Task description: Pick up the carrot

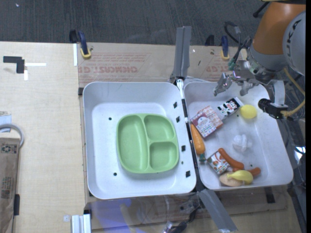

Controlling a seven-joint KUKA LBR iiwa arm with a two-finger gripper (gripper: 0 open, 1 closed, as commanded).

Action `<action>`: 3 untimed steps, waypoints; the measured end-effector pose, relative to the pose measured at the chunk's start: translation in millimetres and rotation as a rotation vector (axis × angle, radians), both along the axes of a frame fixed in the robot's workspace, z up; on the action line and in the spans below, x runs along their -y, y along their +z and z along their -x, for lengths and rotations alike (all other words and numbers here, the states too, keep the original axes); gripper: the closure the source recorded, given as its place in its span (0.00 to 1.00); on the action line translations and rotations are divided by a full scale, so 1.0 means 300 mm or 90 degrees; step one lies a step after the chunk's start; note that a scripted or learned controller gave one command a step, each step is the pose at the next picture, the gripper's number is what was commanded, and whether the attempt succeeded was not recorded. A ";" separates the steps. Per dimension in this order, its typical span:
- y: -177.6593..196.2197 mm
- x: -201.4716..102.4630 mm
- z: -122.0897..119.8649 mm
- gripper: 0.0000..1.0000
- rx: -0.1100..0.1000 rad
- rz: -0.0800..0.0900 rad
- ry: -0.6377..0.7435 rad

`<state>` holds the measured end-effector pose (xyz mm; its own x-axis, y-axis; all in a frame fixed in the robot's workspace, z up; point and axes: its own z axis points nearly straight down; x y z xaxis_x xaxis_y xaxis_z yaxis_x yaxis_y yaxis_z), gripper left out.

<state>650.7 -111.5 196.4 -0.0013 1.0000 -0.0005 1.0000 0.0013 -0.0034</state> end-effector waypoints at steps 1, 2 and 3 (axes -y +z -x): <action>-0.156 0.234 0.084 0.00 0.001 0.000 0.155; -0.127 0.122 0.212 0.00 0.002 0.000 0.177; -0.350 -0.004 0.387 0.00 0.000 -0.001 0.094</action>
